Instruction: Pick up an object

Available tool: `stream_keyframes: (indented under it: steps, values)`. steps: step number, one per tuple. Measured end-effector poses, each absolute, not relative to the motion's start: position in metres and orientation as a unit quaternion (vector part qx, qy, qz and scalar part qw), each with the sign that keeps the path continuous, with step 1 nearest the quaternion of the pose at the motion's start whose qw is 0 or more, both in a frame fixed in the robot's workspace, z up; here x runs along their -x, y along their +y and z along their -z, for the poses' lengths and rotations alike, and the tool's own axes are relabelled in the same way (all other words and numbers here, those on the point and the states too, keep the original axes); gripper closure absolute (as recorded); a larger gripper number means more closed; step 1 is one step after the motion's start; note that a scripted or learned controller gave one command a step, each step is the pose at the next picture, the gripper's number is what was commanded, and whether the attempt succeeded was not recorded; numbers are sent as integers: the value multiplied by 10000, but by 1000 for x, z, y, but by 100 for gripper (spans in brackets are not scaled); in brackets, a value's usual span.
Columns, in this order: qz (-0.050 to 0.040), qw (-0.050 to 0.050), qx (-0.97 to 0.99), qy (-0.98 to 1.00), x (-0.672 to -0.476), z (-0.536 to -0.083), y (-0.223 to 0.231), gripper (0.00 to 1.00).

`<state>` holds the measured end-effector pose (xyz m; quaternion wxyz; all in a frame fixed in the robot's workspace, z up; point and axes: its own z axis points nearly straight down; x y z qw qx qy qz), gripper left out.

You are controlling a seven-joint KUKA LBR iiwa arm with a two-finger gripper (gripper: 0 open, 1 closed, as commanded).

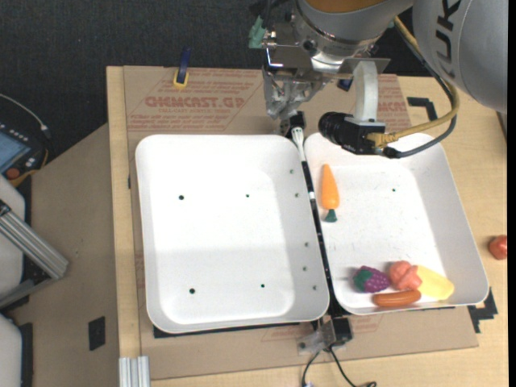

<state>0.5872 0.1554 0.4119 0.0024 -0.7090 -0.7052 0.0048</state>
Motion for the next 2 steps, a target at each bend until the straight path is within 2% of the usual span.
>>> stream_keyframes:
  steps: [1, 2]
  values:
    - [-18, 20, 7054, -7088, -526, -431, 187, 100]
    - [-25, 16, 7059, -7083, -518, -412, 226, 100]
